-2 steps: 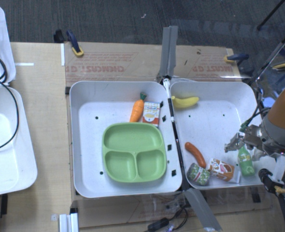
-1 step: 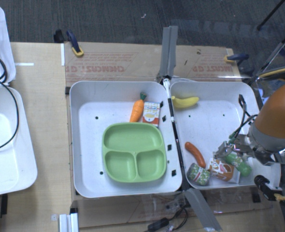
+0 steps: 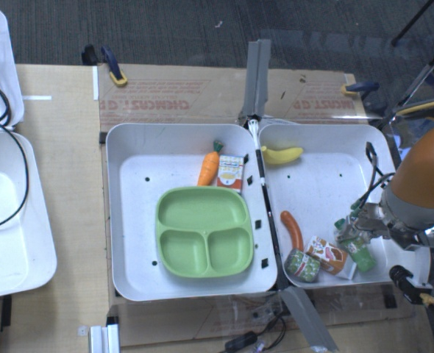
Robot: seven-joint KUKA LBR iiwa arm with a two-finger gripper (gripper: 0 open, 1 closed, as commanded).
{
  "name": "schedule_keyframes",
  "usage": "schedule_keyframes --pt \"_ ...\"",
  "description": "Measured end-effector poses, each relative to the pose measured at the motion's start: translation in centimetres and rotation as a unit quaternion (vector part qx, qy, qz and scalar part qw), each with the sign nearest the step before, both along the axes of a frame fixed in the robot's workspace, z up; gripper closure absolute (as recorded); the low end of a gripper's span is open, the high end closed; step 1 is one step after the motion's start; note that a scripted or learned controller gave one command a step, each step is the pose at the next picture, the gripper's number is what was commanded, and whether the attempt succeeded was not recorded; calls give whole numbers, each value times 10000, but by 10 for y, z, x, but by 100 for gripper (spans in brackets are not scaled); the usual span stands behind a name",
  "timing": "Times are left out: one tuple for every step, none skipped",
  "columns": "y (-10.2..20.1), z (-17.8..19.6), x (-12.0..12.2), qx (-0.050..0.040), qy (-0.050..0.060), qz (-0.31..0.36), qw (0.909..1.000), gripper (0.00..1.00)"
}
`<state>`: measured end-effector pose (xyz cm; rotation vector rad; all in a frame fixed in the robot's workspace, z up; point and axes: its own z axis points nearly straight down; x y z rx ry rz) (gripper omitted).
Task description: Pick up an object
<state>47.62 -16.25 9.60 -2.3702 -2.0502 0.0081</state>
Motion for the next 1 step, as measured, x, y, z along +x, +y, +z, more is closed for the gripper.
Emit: schedule_keyframes --pt "74 103 18 -21 -19 -529 9986 100"
